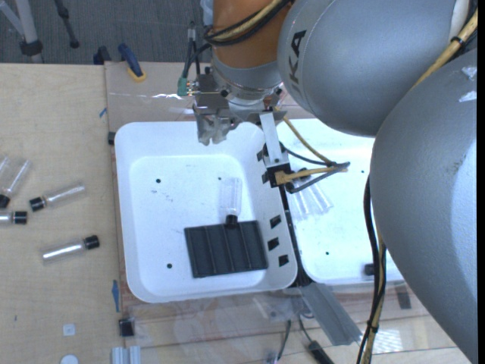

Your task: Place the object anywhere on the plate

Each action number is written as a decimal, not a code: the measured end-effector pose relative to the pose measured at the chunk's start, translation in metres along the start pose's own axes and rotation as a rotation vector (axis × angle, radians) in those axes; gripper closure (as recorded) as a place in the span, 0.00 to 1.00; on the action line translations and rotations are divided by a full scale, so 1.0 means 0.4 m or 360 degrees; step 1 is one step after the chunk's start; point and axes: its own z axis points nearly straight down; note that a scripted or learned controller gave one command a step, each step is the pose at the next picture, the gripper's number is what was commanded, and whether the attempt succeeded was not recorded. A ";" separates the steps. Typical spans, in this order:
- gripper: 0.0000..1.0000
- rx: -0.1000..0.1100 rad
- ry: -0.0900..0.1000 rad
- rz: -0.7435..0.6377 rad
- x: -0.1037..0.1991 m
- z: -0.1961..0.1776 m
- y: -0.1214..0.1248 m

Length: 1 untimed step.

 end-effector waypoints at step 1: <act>1.00 -0.0001 0.0000 -0.0109 0.015 -0.010 -0.053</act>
